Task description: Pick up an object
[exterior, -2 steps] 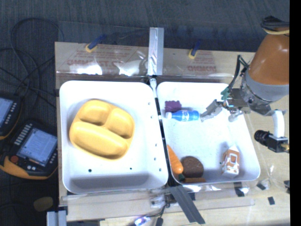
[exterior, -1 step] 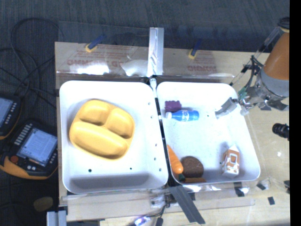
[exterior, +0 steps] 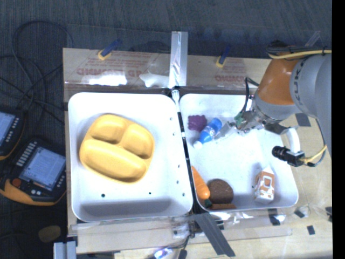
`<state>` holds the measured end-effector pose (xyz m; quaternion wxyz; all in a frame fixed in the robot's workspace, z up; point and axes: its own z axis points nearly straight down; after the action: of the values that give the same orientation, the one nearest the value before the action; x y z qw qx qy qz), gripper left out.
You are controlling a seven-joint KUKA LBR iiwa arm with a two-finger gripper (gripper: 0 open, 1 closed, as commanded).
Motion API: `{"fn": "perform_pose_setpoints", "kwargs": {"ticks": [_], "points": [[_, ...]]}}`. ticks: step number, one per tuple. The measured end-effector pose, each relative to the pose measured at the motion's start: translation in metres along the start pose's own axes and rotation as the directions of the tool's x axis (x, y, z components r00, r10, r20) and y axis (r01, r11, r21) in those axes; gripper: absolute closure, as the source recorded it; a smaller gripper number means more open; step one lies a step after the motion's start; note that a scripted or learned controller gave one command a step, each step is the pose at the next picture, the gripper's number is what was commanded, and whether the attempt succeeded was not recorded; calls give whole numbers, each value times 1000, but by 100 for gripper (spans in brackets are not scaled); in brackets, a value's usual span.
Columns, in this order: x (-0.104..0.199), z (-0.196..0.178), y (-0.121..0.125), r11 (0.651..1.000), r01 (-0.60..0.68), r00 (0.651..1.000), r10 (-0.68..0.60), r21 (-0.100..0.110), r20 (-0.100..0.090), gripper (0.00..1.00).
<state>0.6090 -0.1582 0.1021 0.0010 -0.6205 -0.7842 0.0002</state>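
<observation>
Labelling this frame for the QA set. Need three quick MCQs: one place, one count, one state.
1. Where is the yellow bread-shaped toy?
A. left bin
B. right bin
C. on the bench

2. How many things lie in the right bin?
A. two
B. five
C. eight

3. How does the carrot lie?
A. flat in the bin's middle
B. leaning at the left wall
C. held in the air

Key:
1 A: the bread sits alone in the left bin.
2 B: purple toy, bottle, carrot, brown lump and carton lie in the right bin.
3 B: it slants against the wall by the divider.
</observation>
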Motion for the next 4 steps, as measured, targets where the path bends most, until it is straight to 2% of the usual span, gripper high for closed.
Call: {"fn": "perform_pose_setpoints", "kwargs": {"ticks": [1, 2, 3, 4], "points": [[-3, -92, 36, 961, -276, 961, 276, 0, 3, 0], [19, 13, -76, 999, 36, 999, -36, -9, 4, 0], [1, 13, -20, 995, 101, 995, -100, -13, 7, 0], [42, -54, -17, 1000, 29, 1000, -29, -1, 1, 0]]}}
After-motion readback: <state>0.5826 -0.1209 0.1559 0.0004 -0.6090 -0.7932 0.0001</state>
